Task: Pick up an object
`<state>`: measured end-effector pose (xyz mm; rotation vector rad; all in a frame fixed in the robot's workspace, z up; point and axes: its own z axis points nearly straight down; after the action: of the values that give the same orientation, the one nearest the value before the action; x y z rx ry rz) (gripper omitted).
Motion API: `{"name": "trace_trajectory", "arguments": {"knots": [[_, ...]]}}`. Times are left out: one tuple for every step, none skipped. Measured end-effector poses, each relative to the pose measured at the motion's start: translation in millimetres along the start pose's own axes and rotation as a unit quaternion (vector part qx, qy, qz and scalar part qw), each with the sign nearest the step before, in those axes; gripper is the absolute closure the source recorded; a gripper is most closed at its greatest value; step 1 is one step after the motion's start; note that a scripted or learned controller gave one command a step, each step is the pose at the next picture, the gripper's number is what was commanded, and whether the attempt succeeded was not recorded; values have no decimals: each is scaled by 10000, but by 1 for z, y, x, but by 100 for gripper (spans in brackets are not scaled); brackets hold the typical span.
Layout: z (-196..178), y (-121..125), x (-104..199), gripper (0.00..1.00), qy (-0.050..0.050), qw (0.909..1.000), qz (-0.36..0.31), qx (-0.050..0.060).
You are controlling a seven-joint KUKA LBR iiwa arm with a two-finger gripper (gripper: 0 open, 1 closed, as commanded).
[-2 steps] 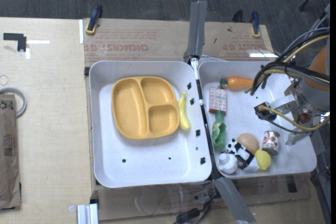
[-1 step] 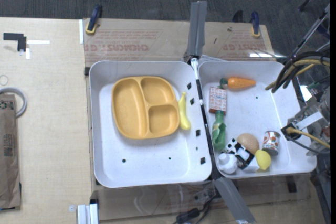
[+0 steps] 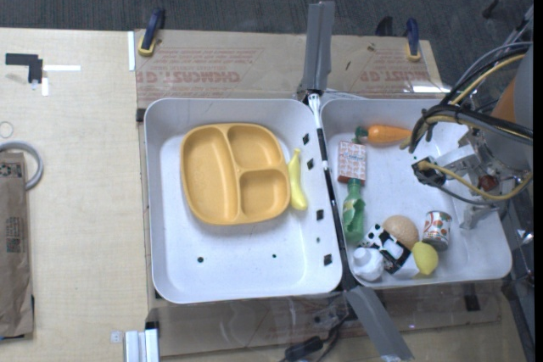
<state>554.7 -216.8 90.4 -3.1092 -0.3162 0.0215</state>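
The right bin (image 3: 399, 182) holds several small objects. An orange carrot (image 3: 386, 134) lies at the back, with a red and white packet (image 3: 352, 161) in front of it. A green toy (image 3: 352, 214) lies along the left wall. Near the front sit a tan bun (image 3: 401, 228), a yellow lemon (image 3: 426, 258), a small red and white can (image 3: 436, 227), a black and white toy (image 3: 392, 253) and a white piece (image 3: 367, 264). My gripper (image 3: 472, 182) hangs over the bin's right side, wrapped in cables, just behind and to the right of the can.
The left bin (image 3: 246, 263) carries a yellow divided plate (image 3: 236, 174) with a banana (image 3: 297, 181) along the plate's right edge. A central divider (image 3: 321, 174) separates the bins. Cardboard (image 3: 229, 64) lies behind them, held by clamps.
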Motion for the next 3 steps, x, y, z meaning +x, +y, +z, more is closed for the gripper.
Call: {"name": "trace_trajectory", "arguments": {"knots": [[-93,-12,-79,0,34,9993,-367,-82],[1,-60,-67,0,40,9993,-355,-78],[-6,-59,-69,100,15,9994,-338,-63]]}}
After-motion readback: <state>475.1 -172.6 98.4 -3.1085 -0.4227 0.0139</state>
